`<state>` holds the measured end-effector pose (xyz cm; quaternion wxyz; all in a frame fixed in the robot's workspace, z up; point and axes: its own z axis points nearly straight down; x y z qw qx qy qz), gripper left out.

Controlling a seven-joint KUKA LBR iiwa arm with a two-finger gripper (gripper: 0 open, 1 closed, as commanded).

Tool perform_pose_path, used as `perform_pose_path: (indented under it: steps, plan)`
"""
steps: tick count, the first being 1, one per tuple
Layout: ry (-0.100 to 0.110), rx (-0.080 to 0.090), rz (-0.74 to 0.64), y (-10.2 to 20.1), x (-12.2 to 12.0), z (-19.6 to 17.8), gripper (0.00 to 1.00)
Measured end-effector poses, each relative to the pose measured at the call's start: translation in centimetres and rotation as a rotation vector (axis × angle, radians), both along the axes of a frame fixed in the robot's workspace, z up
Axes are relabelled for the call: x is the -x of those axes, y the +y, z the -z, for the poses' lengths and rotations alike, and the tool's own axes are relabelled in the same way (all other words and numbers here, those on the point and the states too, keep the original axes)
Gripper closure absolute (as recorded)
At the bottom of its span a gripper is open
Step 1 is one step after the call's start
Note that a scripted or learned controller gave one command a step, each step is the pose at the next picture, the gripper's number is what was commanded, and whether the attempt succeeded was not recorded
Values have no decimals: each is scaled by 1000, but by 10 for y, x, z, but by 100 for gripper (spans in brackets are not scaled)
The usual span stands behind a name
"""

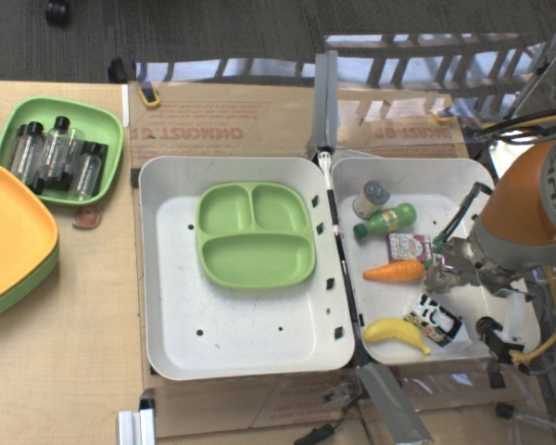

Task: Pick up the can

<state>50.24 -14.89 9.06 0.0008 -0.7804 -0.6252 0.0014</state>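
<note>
The can (372, 196) is small and grey, seen from its top, and stands near the back left corner of the right bin (463, 170). Just in front of it lies a green bottle (386, 221). My gripper (435, 276) hangs low over the middle of the right bin, beside the tip of an orange carrot (394, 272) and in front of a pink packet (408, 246). It is well apart from the can, to the can's front right. I see nothing held in it.
A banana (397, 333) and a black-and-white packet (437, 321) lie at the right bin's front. The left bin (167, 276) holds a green divided plate (256, 234). On the bench at left are a green tray of bottles (60, 151) and stacked orange plates (14, 248).
</note>
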Motion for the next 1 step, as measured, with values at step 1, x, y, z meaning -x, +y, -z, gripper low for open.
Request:
perform_pose_path:
  steps: [1]
  plan:
    - [-1, 0, -238, 21, -40, -67, 100]
